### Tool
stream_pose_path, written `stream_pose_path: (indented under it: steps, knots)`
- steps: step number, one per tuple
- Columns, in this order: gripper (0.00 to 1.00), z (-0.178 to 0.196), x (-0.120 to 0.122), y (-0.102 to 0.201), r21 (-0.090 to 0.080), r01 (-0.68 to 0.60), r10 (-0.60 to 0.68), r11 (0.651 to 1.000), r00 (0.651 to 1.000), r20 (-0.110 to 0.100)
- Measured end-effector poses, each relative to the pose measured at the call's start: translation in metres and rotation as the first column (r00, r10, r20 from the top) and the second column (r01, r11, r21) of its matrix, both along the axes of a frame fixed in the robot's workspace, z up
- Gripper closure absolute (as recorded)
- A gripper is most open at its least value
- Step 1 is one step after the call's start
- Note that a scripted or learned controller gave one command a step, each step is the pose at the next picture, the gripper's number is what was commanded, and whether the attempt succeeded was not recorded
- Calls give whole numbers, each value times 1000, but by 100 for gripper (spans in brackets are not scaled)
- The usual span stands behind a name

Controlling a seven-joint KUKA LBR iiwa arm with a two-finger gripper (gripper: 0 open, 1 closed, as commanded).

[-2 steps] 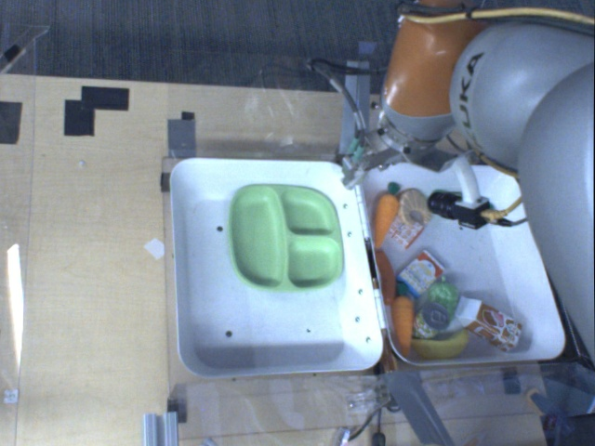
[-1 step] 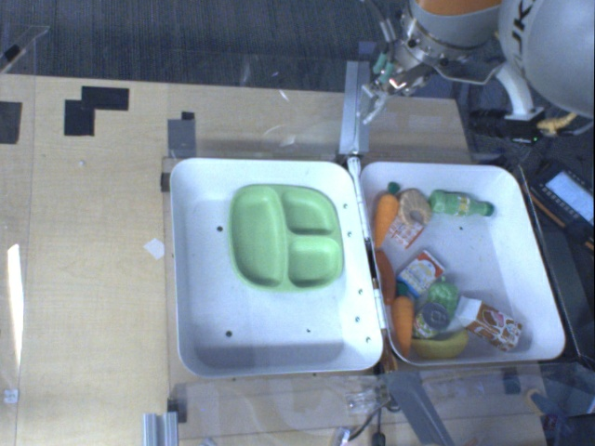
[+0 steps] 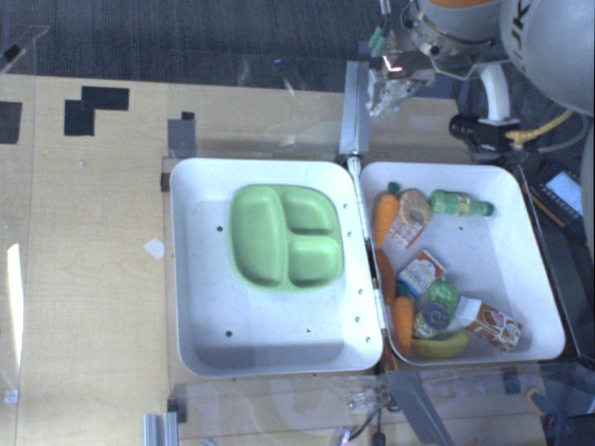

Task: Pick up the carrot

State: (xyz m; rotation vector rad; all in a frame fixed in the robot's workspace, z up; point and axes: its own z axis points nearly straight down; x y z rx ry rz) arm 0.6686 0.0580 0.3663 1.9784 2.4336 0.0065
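Observation:
Two carrots lie in the right bin (image 3: 521, 249) along its left wall: one carrot (image 3: 384, 219) near the back, a second carrot (image 3: 402, 320) near the front beside a banana. My gripper (image 3: 389, 96) hangs high above the bench behind the bins, near the divider's far end, well away from both carrots. Nothing shows between its fingers.
The left bin (image 3: 200, 277) holds a green sectioned tray (image 3: 285, 236). The right bin also has a green bottle (image 3: 458, 203), a wrapped snack (image 3: 408, 217), small cartons (image 3: 421, 271), a green can (image 3: 437, 307), a banana (image 3: 442, 345) and a juice box (image 3: 493, 324).

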Motion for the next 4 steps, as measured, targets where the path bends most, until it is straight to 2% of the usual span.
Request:
stream_pose_path:
  steps: [1, 2, 3, 4]
  knots:
    - [0, 0, 0, 0, 0, -1, 1, 1000, 1000, 0]
    - [0, -87, -9, 81, -1, -390, 390, 921, 921, 0]
    - [0, -262, -8, 145, 4, -236, 236, 972, 972, 2]
    - [0, -49, -29, 142, 0, -284, 284, 959, 959, 3]
